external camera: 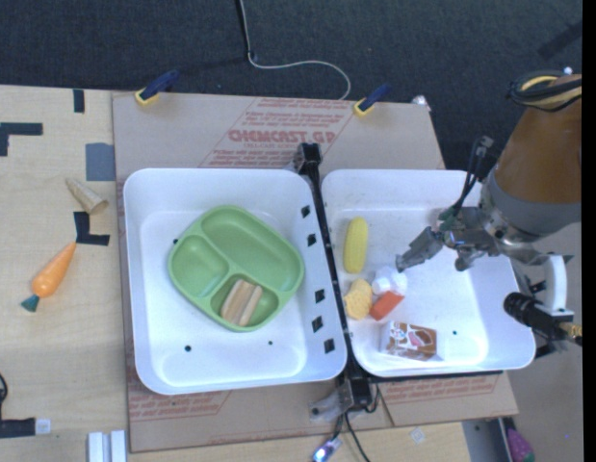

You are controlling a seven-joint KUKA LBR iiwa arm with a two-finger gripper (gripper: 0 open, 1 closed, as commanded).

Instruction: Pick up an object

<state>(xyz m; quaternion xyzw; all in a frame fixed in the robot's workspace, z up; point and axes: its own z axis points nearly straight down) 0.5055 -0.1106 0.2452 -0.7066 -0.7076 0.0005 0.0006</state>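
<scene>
Gripper (405, 261) first: from my console I see its dark two-finger tip hanging at centre right of the frame, inside the right-hand shallow white bin (490, 354), pointing toward lower left. I cannot tell how far it is spread; the tip reads as one dark wedge at this slant. Nothing shows between its tips, so I judge it holds nothing.

As for progress, I'd say the pick is not yet made. Every candidate lies on the bin floor. Just below the tip sits a small white and orange-red toy piece (384, 298), very near it, though I cannot tell whether they touch. Beside that piece, toward the left, is a lumpy yellow toy (358, 300), touching or nearly so. Above them lies a yellow corn-cob-shaped toy (355, 244), upright along the bin's left wall. Lower down rests a flat brown and white packet (412, 340), apart from the rest.

In the left-hand white bin (143, 258) sits a green divided plastic plate (216, 248) with a tan wooden-looking block (242, 300) in one compartment. Far left on the bench lies an orange toy carrot (51, 271).

What is left, as I read it: descend on the white and orange-red piece, close, lift.
</scene>
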